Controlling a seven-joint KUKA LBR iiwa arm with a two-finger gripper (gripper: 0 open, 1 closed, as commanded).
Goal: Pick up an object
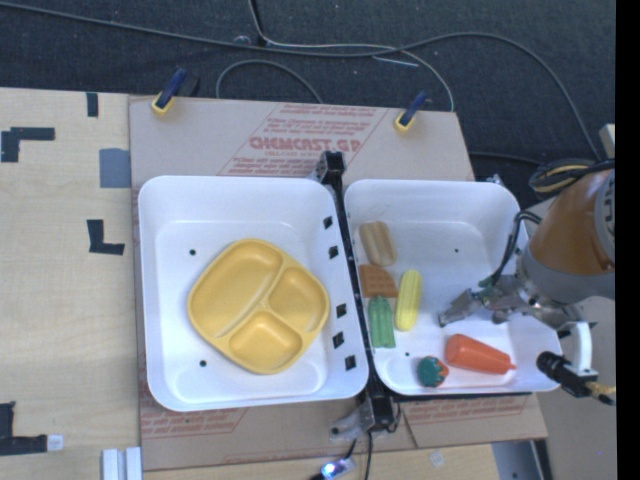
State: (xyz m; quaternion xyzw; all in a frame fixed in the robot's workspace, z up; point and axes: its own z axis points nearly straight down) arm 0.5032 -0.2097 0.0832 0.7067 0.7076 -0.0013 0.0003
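Nearest me, along the near wall of the right bin (470, 200), I see an orange carrot (478, 354) lying on its side with a small green-and-red ball-like piece (432, 370) just left of it. The left bin (160, 268) carries a yellow divided plate (259, 304), sitting slightly tilted in its middle. The grey arm with its orange band (570, 233) reaches in from the right, and the gripper (455, 313) hangs low over the right bin, just beyond the carrot; I cannot tell how its fingers stand. Against that bin's left wall lie a tan bread piece (377, 241), a brown block (377, 281), a green piece (381, 321) and a yellow corn cob (408, 299).
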